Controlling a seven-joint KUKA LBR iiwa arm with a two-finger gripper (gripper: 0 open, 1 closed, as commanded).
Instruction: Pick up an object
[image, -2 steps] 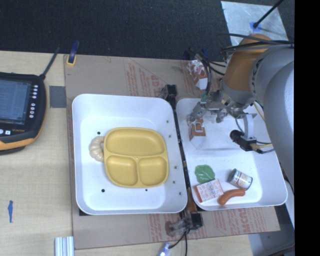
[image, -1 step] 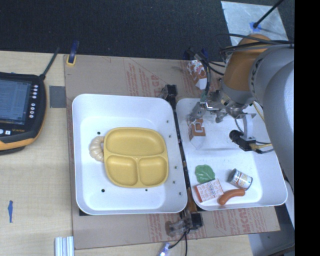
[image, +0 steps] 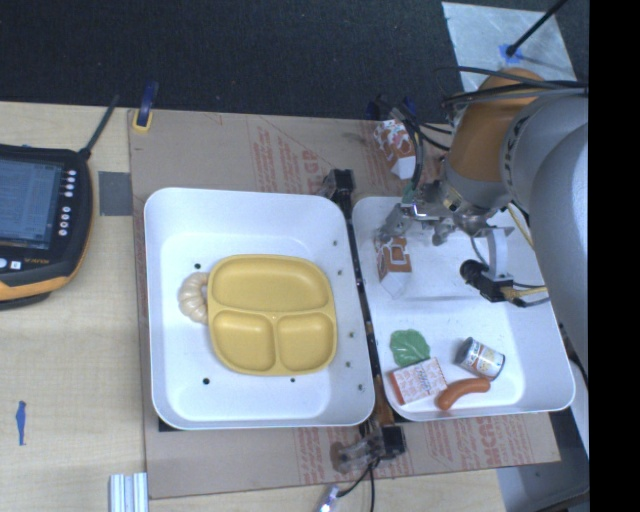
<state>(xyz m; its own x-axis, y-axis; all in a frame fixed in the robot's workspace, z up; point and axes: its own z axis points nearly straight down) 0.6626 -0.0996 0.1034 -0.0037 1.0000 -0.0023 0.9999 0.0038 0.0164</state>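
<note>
My gripper (image: 402, 232) hangs over the back left corner of the right bin (image: 540, 385), below the arm's orange band. A small brown and white packet (image: 394, 260) lies or hangs right under it, touching or nearly touching its tip; I cannot tell which. Further forward in the same bin are a green leaf-shaped piece (image: 409, 346), a red and white packet (image: 418, 380), an orange sausage (image: 462, 393) and a small tin can (image: 480, 357).
The left bin (image: 170, 390) holds a yellow divided plate (image: 271, 313) with a beige pastry (image: 192, 296) at its left side. Another snack packet (image: 394, 142) lies behind the right bin. A control pendant (image: 35, 222) rests at the far left. Cables trail beside the arm.
</note>
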